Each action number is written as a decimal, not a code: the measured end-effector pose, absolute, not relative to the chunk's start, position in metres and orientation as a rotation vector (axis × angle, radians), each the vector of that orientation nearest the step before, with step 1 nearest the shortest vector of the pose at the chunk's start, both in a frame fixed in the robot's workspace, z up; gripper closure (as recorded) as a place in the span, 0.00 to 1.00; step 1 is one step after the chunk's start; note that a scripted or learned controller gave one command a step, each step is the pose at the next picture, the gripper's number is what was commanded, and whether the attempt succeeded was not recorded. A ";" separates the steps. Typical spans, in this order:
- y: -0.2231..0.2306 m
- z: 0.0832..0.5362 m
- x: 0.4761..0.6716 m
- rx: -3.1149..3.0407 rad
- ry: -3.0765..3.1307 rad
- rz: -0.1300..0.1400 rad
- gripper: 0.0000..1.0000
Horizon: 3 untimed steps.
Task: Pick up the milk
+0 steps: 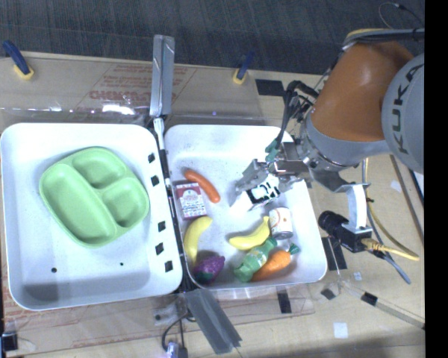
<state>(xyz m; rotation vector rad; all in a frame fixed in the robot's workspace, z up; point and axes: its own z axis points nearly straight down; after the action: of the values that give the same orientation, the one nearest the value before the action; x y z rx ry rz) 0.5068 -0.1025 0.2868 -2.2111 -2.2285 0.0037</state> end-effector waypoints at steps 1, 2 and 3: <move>-0.137 0.209 0.546 -2.364 -2.064 0.006 0.00; -0.175 0.115 0.578 -2.437 -2.011 -0.021 0.00; -0.200 0.107 0.562 -2.337 -2.132 -0.033 0.00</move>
<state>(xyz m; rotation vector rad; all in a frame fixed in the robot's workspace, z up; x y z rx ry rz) 0.5617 -0.1998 0.1074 -2.3369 -2.1318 -0.0330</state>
